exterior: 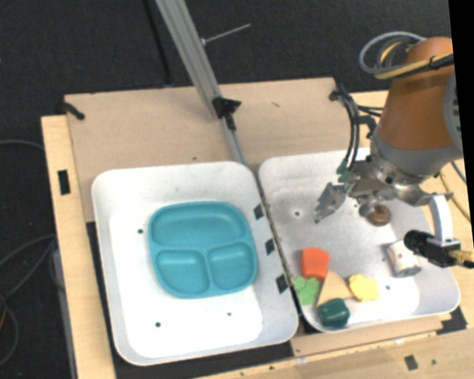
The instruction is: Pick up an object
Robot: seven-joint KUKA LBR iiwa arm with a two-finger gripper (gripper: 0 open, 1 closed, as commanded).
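two bins: side by side on the desk (74, 243), left bin (125, 322) and right bin (434, 302) touching along the middle of the frame.
left bin: holds a teal tray (201, 249) with three wells, lying flat near its centre; nothing else in it that i can make out.
right bin: holds the small things, bunched at its lower left corner, likely slid there against the wall.
targets: orange block (315, 262) uppermost; green piece (306, 290) just below it by the wall; tan wedge (335, 287) beside that; yellow piece (364, 287) to its right; dark green piece (333, 312) lowest, close to the rim. they sit touching or nearly so.
arm: comes in from the right of the frame, orange band at upper right, wrist over the upper part of the right bin.
claw (331, 201): above and apart from the cluster, tilted toward the left; nothing between its tips; whether wide or narrow i cannot tell, the tips are too small and blurred.
judgement: no grasp yet; the claw seems poised above bare bin floor, so it would need to travel toward the lower part of the frame to reach any piece.
in the way: pieces crowd each other and the bin wall, so a clean grip on one may be awkward; the orange block looks the most exposed.
around: a metal post (193, 50) slants from the top of the frame to the bins' seam; cables by the wrist; a small white fixture (401, 258) at the right bin's right side.
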